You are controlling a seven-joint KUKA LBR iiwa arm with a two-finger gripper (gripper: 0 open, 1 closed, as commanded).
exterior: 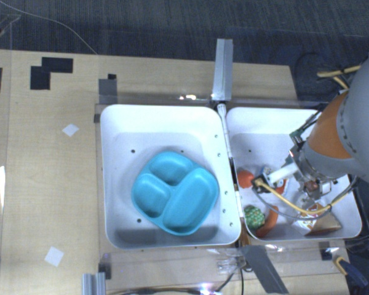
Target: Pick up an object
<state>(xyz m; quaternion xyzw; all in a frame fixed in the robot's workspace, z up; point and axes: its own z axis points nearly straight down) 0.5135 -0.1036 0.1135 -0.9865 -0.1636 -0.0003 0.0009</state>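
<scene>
A blue three-compartment plate [174,192] lies in the left bin [120,134]. The right bin [264,128] holds an orange-red round object [245,178] against its left wall. A green knobbly object [253,214] sits near the front left corner, with a red-orange piece [270,220] leaning on it. A brown wedge [325,225] lies at the front right. My gripper [307,194] hangs low over the right bin's middle, wrapped in yellow cables, between the orange-red object and the wedge. Nothing is seen held in it.
A metal divider post [222,72] stands between the bins at the back. The grey arm with its orange band [326,134] covers the right bin's right side. Pale bench top [43,183] stretches to the left, with black marks at its far edge.
</scene>
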